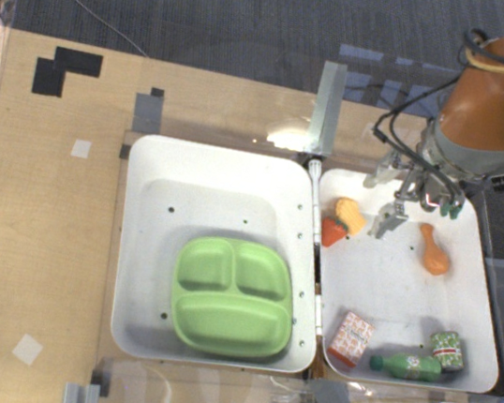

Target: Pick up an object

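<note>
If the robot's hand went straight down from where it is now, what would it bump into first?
Probably just the bare floor of the right bin. The hand points down between the yellow toy and the orange toy, and seems to miss both. One slanted view makes depth hard to judge, so that's a guess.

Bright, even light; bench glare (pixel 286 139)

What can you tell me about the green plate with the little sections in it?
The light green plastic divided plate is squarish with rounded corners and a raised rim. Ridges split it into three compartments: two small ones at the far side and one wide one at the near side, all with nothing in them. It lies flat and right way up on the floor of the left shallow white bin, toward the near right part. Nothing touches it but the bin under it.
</note>
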{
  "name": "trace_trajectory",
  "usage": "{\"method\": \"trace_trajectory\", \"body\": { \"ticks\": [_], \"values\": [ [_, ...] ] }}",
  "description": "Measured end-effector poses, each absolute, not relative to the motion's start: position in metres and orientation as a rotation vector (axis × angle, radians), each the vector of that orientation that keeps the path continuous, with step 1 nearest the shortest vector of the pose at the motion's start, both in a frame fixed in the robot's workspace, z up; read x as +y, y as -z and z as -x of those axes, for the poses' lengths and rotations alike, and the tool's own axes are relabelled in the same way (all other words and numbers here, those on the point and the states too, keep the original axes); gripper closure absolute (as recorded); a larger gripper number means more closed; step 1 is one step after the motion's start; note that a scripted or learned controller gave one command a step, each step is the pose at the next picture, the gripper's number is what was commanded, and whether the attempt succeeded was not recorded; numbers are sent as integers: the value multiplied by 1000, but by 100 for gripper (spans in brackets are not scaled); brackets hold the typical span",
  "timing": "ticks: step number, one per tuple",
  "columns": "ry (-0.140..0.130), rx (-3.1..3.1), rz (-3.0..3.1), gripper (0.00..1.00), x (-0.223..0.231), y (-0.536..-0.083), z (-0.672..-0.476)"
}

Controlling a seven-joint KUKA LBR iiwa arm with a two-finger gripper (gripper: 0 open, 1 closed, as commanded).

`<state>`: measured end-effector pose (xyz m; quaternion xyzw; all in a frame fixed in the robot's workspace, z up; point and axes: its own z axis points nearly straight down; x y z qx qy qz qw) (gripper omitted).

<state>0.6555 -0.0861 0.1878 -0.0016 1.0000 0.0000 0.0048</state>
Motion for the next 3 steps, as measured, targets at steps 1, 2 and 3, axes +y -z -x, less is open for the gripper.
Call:
{"method": "trace_trajectory", "body": {
  "ticks": [1, 2, 3],
  "values": [
    [0, 3131, -282, 0, -82, -98, -667],
    [0, 3110, -273, 100, -80, -112, -673],
    [-8, 3086, -448, 100, -26, -225, -626]
  ]
}}
